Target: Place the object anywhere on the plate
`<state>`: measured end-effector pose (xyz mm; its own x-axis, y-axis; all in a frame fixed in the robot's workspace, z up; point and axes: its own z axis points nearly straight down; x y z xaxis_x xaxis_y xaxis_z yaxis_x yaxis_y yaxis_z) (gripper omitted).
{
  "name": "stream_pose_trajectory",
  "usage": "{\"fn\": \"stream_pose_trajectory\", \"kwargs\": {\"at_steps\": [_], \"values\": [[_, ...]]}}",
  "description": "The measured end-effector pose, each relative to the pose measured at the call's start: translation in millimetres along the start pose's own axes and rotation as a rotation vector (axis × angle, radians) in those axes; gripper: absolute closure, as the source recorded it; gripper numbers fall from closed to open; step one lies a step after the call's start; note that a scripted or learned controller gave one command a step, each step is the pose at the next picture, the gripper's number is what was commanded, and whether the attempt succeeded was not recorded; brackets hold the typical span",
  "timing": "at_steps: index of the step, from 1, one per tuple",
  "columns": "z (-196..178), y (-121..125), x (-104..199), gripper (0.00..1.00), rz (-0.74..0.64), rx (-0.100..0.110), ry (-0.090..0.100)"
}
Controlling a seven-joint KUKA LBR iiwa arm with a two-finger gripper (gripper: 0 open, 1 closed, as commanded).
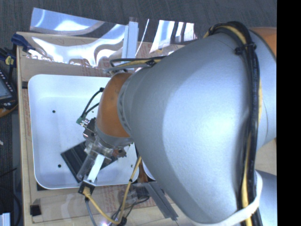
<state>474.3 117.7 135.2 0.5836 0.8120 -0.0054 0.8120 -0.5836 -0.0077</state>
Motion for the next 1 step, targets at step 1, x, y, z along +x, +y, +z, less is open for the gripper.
{"fn": "stream_pose_trajectory", "kwargs": {"at_steps": [1], "values": [[-85.3, 31.3, -40.7, 1.0, -0.249, -0.007, 0.004]]}}
